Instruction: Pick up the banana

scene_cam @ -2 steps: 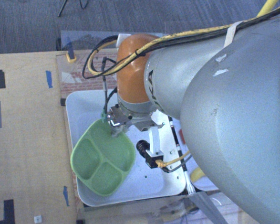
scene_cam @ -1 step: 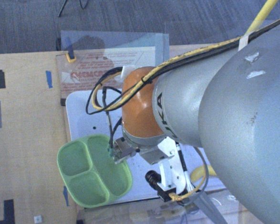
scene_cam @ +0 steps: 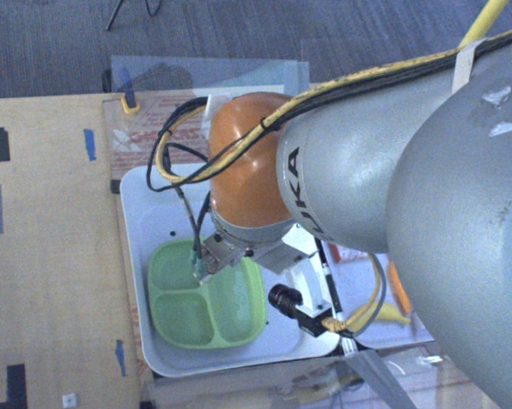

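The arm (scene_cam: 367, 165) crowds the white bin (scene_cam: 149, 242) over a green divided plate (scene_cam: 206, 303). The banana (scene_cam: 390, 314) peeks out at the arm's lower edge. Whether the claw is clenched, I cannot tell.

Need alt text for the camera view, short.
The grey arm with its orange band reaches in from the right over a white bin holding a green divided tray. A yellow banana peeks out beneath the arm, right of the tray.
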{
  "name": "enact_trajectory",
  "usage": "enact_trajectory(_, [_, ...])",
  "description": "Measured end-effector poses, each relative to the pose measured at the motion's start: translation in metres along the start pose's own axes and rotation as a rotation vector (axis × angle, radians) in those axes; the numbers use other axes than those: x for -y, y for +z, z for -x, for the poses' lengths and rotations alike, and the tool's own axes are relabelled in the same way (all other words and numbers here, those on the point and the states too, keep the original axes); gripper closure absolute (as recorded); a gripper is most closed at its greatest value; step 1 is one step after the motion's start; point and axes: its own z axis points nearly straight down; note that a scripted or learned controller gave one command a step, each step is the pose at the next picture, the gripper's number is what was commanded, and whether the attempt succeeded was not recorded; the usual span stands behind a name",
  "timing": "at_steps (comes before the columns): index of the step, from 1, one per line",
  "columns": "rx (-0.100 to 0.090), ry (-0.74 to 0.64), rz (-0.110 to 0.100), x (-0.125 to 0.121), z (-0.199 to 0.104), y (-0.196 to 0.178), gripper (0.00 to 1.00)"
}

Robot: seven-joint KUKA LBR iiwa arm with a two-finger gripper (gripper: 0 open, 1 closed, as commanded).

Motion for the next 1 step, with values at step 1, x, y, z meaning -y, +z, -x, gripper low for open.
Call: enact_trajectory(1, [0.0, 0.0, 0.0, 0.0, -0.0002, 0.0001, 0.0])
